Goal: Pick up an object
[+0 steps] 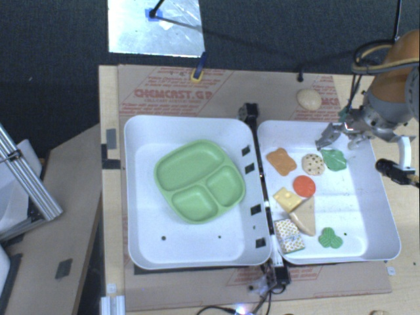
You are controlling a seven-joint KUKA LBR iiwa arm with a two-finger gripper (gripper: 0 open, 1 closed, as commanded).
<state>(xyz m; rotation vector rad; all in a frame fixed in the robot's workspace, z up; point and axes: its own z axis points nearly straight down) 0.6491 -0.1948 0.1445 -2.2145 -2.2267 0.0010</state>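
Arm [400, 77] cut off (right edge); gripper [341, 135] blurred

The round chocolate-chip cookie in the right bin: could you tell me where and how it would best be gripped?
Probably from straight above, closing across the cookie on its rim: it lies flat and round. Set the fingers along the line with most room; the green leaf piece and red disc lie close.

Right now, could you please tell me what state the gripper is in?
Gripper: jaws open, holding nothing, above the far end of the right bin beside the green leaf-shaped piece.
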